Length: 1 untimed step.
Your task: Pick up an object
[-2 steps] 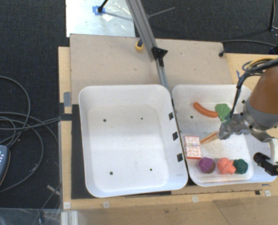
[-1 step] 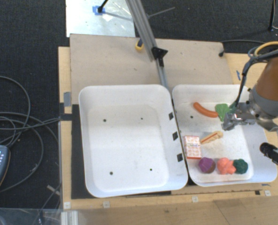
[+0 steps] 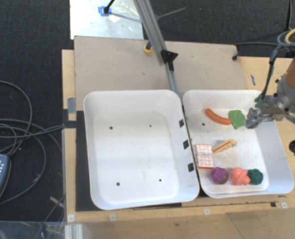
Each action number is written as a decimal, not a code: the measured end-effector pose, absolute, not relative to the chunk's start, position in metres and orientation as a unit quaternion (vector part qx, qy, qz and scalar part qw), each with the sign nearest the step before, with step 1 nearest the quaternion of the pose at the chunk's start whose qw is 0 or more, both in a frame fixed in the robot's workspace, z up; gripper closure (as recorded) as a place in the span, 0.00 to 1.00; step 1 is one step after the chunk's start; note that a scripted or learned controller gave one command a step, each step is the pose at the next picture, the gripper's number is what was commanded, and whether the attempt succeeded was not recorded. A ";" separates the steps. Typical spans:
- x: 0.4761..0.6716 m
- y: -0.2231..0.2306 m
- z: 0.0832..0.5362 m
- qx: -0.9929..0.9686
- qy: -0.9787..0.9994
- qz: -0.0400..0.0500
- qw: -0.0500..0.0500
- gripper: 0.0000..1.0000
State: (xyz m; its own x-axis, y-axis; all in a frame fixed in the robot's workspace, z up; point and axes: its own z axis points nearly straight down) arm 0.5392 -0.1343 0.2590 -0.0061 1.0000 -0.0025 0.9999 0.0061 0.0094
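White plastic right bin (image 3: 282,173) holds small toy foods; gripper (image 3: 250,119) hovers just beside a green block (image 3: 236,118) near the far edge, jaw state unclear.

The arm (image 3: 293,86) has a rounded grey body with an orange band above the wrist. A thick grey cable and a yellow hose make a loop near its upper part (image 3: 288,38). The gripper (image 3: 250,119) is made of grey metal with dark parts, and a small green-blue detail is on its upper side.
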 end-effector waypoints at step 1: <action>0.541 -0.135 0.291 0.705 0.709 0.001 0.002 1.00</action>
State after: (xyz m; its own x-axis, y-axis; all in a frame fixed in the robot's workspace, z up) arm 0.5406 -0.1346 0.2909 -0.0053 1.0000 -0.0014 1.0000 0.0053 0.0055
